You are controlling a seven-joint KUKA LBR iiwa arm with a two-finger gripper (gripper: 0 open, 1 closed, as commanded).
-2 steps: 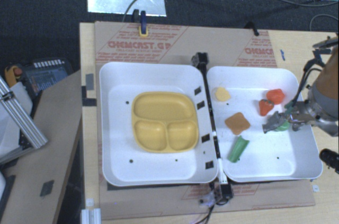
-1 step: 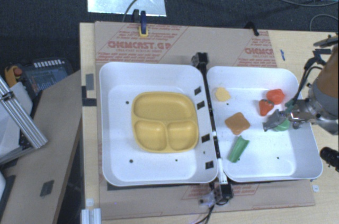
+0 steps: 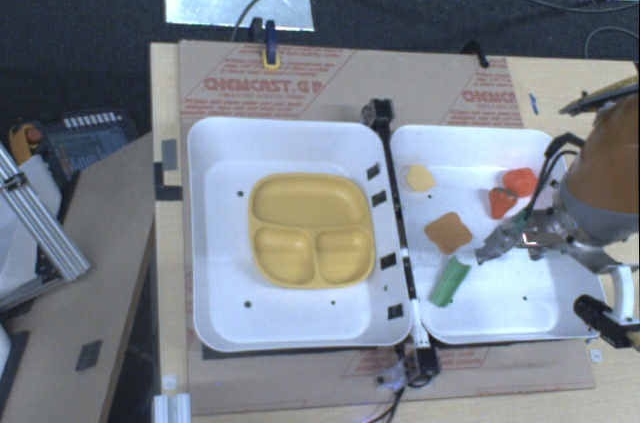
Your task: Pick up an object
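Observation:
The right bin (image 3: 500, 321) holds several small items. A brown flat piece (image 3: 448, 232) lies near its middle left, with a green cylinder (image 3: 449, 281) just below it. A pale yellow round piece (image 3: 420, 178) sits at the upper left. Two red-orange pieces (image 3: 518, 181) (image 3: 500, 202) lie near the upper right. My gripper (image 3: 495, 249) reaches in from the right, low over the bin floor. Its tip is just right of the brown piece and above the green cylinder, touching neither as far as I can see.
In the left bin (image 3: 215, 211) lies a yellow three-compartment tray (image 3: 308, 229). A black divider with clips (image 3: 392, 221) runs between the bins. The grey arm body (image 3: 605, 201) covers the right bin's right edge. Cables cross the dark floor behind.

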